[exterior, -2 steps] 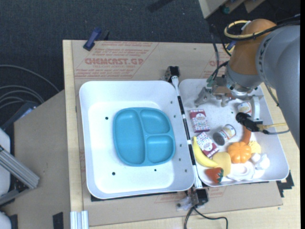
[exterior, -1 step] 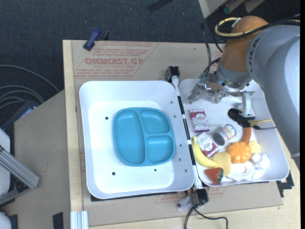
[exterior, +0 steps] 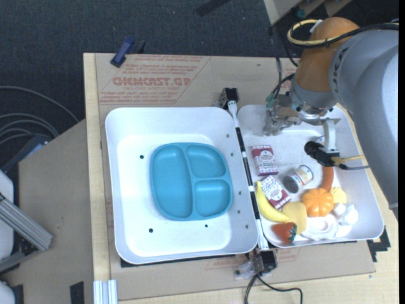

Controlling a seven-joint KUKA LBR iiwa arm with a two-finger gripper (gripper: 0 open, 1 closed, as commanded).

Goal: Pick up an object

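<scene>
Right bin (exterior: pixel 373 215), toys (exterior: pixel 297 198) likely below tool (exterior: pixel 278 120)

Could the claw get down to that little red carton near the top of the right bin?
Probably yes. The claw hangs over the right bin's far end, and the red carton lies flat just below it with nothing on top and bare floor around.

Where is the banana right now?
The banana lies in the right bin, against its left wall, beside the strawberry and below a small red carton.
</scene>
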